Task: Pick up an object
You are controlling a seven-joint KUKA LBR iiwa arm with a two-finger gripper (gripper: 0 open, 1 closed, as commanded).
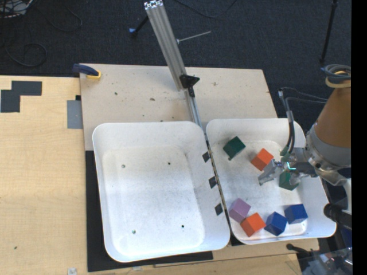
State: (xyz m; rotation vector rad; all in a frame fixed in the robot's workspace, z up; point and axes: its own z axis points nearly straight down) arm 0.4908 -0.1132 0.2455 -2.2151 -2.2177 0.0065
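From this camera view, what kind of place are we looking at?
Probably a robotics lab pick-and-place cell: two white bins on a bench, coloured blocks such as an orange one in the right bin, an aluminium mast, and loose cables on dark carpet.

Arm (332,125) reaching in from right, end effector (281,173) low.

This is a robotics lab. A pale wooden worktop (143,90) carries two shallow white bins (103,136), side by side at its near edge, one of them holding plain coloured test blocks (234,147). An aluminium profile post (166,39) rises from the worktop's far edge, black cables (23,50) trail over dark carpet (258,27) beyond it, and a grey and orange robot arm (335,125) reaches in at the right edge.
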